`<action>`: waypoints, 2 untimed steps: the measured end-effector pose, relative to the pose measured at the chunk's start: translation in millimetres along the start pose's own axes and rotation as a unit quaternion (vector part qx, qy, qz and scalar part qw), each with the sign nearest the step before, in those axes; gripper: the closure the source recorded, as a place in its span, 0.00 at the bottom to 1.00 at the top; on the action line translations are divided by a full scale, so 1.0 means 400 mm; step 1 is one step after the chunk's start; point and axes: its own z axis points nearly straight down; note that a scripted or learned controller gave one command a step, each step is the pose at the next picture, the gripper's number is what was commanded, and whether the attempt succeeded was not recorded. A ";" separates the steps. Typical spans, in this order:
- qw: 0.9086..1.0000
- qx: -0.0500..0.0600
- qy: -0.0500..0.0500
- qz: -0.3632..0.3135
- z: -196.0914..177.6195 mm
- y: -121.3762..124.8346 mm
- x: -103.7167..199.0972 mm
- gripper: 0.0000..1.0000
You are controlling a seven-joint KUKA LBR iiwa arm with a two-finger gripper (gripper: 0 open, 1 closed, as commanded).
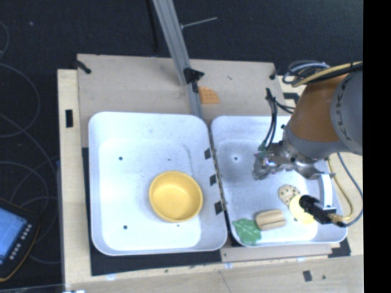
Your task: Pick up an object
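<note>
Left bin (110, 139): open floor across upper half & left side; sole obstacle is yellow bowl (176, 195), lower centre-right. Right bin (238, 133): upper-left floor open. Arm (321, 118) w/ gripper (264, 165) covers upper right. Lower edge crowded: green item (247, 230), tan block (270, 219), round spotted piece (288, 193), yellow item (300, 211) close together.

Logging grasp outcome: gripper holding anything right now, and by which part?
Nothing seen held. The gripper hangs over bare floor of the right bin, apart from the tan block.

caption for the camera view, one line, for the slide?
KUKA arm's gripper low in the right bin above a tan block, green piece; yellow bowl in left bin.
</note>
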 end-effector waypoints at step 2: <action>1.000 0.002 0.001 -0.002 -0.152 0.018 0.110 1.00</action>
